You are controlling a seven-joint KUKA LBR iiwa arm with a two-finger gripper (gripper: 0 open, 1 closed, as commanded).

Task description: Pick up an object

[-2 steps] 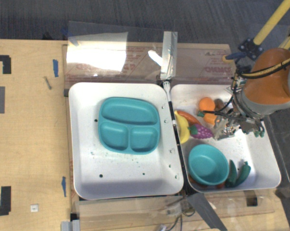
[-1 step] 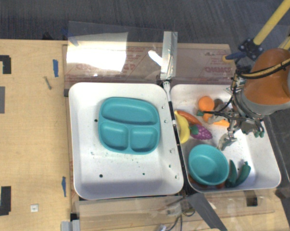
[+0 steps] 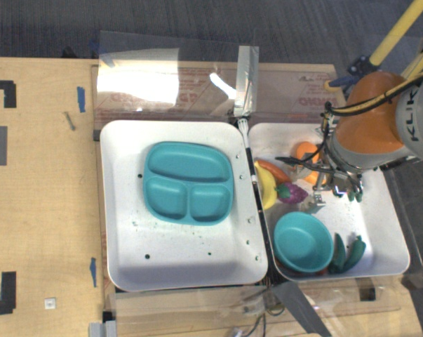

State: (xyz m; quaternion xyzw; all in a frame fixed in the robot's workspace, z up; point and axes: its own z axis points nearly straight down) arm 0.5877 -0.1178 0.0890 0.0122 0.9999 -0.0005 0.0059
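The right white bin (image 3: 388,220) holds several toy foods. An orange fruit (image 3: 304,150) lies at the back, with a yellow banana (image 3: 267,187) and a red-orange carrot-like piece (image 3: 273,168) along the left wall. A small purple item (image 3: 293,192) sits in the middle, a teal bowl (image 3: 304,241) stands at the front, and a dark green item (image 3: 347,253) lies beside the bowl. My gripper (image 3: 335,186) hangs low in this bin under the orange wrist band (image 3: 369,114), just right of the purple item and the orange fruit. Nothing is visibly held.
The left white bin (image 3: 120,209) holds a teal divided plate (image 3: 189,182). A clear plastic panel (image 3: 246,79) stands behind the divider between the bins. Tan bench surface (image 3: 36,188) spreads to the left. Cables run along the wrist.
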